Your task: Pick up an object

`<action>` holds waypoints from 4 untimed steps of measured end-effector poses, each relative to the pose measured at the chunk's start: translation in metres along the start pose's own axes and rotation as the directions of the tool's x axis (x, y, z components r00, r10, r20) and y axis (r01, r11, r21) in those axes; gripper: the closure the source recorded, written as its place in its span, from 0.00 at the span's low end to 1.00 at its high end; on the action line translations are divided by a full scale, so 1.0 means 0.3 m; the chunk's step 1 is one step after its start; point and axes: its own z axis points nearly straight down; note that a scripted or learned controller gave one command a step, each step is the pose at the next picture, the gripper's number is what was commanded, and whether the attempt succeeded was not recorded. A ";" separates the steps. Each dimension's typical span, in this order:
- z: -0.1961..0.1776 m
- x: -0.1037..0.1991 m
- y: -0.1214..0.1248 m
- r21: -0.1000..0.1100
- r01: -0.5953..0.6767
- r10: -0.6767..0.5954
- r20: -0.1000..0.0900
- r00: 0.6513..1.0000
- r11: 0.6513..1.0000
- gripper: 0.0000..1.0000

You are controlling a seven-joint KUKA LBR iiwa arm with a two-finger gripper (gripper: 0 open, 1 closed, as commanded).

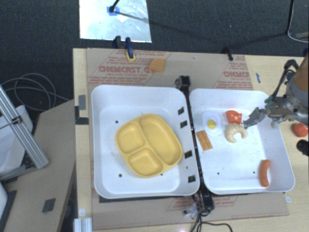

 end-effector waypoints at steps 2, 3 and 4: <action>0.064 -0.144 -0.108 -0.012 0.000 0.000 0.006 1.000 1.000 0.00; 0.527 -0.145 -0.171 0.010 -0.003 0.003 -0.004 1.000 1.000 0.00; 0.383 -0.159 0.292 -0.016 0.008 -0.008 0.005 1.000 1.000 0.00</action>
